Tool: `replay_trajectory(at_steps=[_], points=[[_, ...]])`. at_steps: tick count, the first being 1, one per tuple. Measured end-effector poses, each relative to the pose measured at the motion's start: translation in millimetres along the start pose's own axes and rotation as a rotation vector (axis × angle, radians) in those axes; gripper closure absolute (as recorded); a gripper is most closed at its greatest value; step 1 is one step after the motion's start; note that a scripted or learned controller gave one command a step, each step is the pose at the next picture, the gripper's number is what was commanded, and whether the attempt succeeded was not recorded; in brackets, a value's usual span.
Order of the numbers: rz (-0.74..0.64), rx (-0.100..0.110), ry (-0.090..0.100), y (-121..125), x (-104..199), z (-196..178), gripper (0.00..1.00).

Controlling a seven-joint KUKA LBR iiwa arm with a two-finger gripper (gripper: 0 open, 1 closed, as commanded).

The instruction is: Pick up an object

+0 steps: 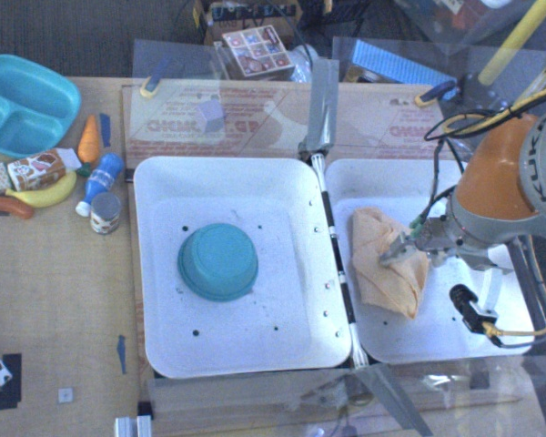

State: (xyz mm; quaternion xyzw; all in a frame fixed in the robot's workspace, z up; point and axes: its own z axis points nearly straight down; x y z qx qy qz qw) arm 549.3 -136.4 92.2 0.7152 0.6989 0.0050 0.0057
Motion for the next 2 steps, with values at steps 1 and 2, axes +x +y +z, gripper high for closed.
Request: replay_trajectory(at_steps=[1,2], points=[[0.003,-0.008,0.001,2,0,-12,1.0],[-0.015,0.015,0.001,26,70,-92,1.0]])
